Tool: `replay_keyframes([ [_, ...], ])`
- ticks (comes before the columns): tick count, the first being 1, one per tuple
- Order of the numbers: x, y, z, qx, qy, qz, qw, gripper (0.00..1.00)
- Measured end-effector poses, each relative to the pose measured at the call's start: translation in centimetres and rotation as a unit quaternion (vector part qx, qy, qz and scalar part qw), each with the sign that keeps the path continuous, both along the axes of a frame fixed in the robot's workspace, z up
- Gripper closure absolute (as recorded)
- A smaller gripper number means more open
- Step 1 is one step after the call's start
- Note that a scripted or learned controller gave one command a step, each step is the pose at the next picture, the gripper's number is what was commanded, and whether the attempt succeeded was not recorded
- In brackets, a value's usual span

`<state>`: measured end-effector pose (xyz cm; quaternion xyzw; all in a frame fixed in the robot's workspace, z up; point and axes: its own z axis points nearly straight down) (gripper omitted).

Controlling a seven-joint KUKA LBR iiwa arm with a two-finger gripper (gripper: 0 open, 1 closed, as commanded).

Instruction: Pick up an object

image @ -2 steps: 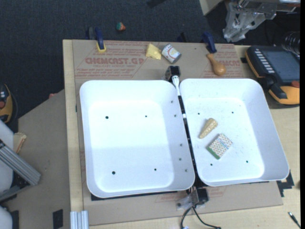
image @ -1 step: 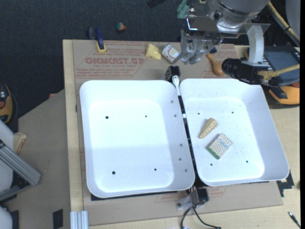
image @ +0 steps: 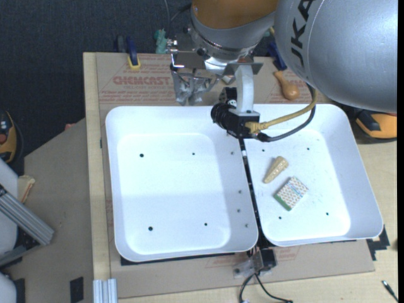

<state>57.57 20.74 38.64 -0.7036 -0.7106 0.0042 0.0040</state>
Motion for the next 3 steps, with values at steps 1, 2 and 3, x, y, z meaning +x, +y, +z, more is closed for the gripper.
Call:
replay_keyframes([
  [1, -3.6, 1.8, -10.2, -0.0019, 0.002, -0.003, 1.0000, 1.00],
  [2, -9.3, 1.7, -9.3, -0.0003, -0.002, -0.004, 1.0000, 1.00],
  [3, -9.5, 1.7, 6.2, 0.0051, -0.015, -0.004, 0.9999, 1.00],
])
